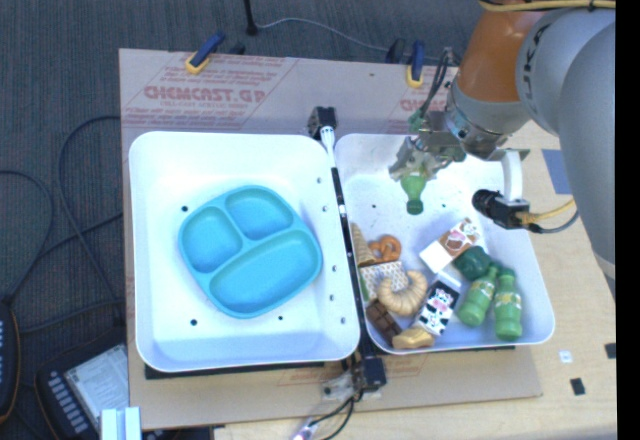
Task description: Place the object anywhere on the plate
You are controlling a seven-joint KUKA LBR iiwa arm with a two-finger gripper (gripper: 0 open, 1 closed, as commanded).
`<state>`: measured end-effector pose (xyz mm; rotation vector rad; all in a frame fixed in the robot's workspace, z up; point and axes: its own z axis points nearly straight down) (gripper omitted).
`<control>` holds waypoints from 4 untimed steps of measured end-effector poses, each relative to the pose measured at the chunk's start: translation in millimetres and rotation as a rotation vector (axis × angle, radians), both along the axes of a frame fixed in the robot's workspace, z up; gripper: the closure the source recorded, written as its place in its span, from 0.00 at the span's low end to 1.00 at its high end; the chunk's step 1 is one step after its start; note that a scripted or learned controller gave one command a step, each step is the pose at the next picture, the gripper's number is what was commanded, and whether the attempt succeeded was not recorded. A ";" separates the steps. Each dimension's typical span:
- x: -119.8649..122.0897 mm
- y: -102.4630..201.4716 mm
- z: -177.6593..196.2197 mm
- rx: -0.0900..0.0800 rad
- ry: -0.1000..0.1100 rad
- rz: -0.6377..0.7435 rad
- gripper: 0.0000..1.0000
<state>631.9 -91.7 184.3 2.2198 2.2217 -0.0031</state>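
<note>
gripper [420, 166] hangs over the top of the right bin [540, 323], jaws closed on a small green object [414, 196] dangling below, lifted clear of the clutter at lower right. plate [250, 250] waits in the left bin [150, 228], so a carry leftward seems next.

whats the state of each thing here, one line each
claw: above the right bin, shut on the green object
green object: hanging from the claw, off the bin floor
blue plate: flat in the left bin, nothing on it
green bottles: lying in the right bin's near corner
</note>
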 end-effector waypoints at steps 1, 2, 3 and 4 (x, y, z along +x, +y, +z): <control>36.3 91.3 -0.3 0.002 0.000 0.002 1.00; 36.4 1.4 46.2 -0.001 -0.002 -0.002 1.00; 36.5 -42.8 80.8 0.000 -0.002 -0.001 1.00; -18.4 -126.0 129.2 -0.002 -0.002 -0.003 1.00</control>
